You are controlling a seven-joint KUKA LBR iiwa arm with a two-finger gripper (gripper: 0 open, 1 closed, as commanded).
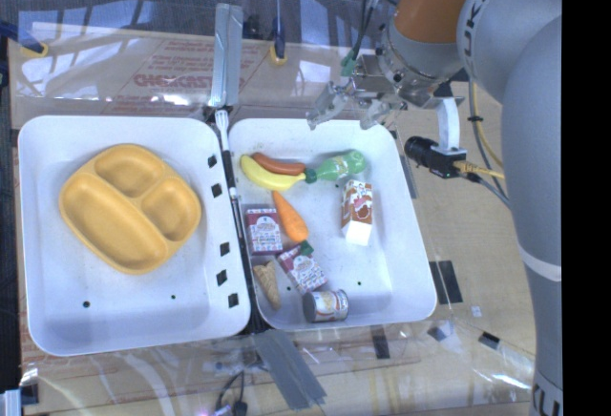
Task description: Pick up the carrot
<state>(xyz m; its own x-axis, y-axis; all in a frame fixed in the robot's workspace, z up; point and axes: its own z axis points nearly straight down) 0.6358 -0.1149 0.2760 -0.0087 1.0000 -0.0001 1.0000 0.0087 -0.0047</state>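
Nearest, a small tin can point(326, 305) lies untouched; the approach step is pending, released jaws point(347, 109) must descend onto the tapered orange carrot point(290, 218).

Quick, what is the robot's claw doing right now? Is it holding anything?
Gripper: open, holding nothing, above the far rim of the right white bin. The orange carrot lies in that bin, untouched.

the carrot point(289, 217) is a short orange cone lying flat in the right bin point(406, 242), near its middle, pointed tip toward the upper left and thick end at the lower right, slanted diagonally.
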